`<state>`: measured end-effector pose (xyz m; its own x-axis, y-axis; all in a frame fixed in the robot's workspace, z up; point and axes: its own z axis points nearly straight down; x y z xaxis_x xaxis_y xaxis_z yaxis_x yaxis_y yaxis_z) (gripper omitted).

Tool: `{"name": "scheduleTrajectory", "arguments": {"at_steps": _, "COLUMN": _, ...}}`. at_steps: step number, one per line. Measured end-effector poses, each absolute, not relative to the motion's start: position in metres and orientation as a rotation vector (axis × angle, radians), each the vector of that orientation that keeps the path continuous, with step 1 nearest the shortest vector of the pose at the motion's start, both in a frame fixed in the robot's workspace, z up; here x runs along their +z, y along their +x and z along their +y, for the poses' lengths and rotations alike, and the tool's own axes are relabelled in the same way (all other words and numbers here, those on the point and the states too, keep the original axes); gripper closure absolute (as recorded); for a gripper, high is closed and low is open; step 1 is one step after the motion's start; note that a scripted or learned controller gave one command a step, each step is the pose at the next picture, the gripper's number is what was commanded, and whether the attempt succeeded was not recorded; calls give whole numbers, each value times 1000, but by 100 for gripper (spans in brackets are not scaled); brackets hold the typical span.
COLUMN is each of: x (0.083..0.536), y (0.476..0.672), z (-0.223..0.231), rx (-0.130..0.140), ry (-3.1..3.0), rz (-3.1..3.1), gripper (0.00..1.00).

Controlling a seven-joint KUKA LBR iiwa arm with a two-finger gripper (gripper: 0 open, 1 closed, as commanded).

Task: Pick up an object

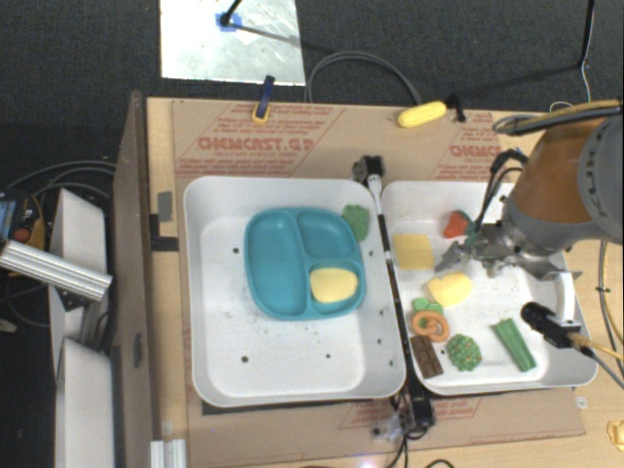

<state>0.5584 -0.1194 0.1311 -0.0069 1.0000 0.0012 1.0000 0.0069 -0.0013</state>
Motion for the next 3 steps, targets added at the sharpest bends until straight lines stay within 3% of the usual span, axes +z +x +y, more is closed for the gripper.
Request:
{"name": "scheduleTrajectory", "arguments": {"at_steps": 1, "x": 82, "y": 550, "z": -115, "rx": 1, "ry": -2219, "rz": -2222, "gripper": 0}}
{"name": "scheduleTrajectory", "arguments": {"at_steps": 2, "x": 133, "y": 636, "z": -181, "rx": -9, "ry": -2228, "rz": -2237, "gripper": 0}}
{"name": "scheduleTrajectory", "arguments": {"at_steps": 3, "x": 87, "y": 642, "z": -136, "rx": -2, "ry": -2213, "rz": -2231, "gripper": 0}}
